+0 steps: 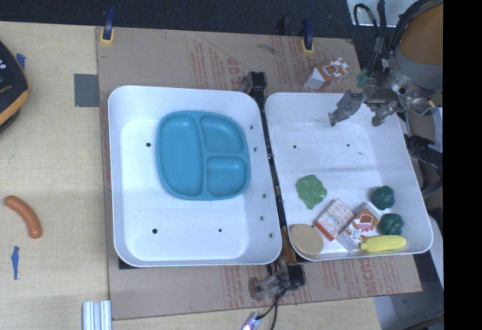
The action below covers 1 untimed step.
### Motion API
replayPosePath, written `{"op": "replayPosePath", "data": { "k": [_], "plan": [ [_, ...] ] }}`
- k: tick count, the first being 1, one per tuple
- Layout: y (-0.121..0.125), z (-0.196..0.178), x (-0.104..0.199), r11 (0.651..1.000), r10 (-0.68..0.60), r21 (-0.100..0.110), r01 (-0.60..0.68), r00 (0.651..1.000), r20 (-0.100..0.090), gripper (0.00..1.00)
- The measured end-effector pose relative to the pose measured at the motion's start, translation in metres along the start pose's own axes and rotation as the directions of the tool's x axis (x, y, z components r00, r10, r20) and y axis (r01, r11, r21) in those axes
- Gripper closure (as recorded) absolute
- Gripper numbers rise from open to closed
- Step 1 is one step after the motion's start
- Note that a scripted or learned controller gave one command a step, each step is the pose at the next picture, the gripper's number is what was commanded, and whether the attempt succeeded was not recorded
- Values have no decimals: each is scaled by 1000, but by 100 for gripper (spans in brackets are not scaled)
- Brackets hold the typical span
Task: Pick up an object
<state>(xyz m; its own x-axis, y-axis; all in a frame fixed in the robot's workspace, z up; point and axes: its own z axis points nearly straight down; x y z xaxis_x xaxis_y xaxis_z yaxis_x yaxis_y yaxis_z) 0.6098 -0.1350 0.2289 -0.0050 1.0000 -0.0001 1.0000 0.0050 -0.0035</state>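
In the lower part of the right bin lie a green leafy lump, a tan disc, two small packets, a yellow piece and two dark green lumps. The claw hangs spread and empty at upper right, well apart above them.

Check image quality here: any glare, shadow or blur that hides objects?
Camera view: even lighting; mild glare on the left white bin around the blue divided plate; soft shadow under the grey two-finger gripper, which looks slightly blurred; the green leafy toy and yellow corn toy read sharply.
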Motion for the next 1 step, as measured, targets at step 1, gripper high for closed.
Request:
{"op": "replayPosePath", "data": {
  "k": [1],
  "plan": [
    [-61,77,12,1000,0,2,0,1000,0,0]
  ]
}}
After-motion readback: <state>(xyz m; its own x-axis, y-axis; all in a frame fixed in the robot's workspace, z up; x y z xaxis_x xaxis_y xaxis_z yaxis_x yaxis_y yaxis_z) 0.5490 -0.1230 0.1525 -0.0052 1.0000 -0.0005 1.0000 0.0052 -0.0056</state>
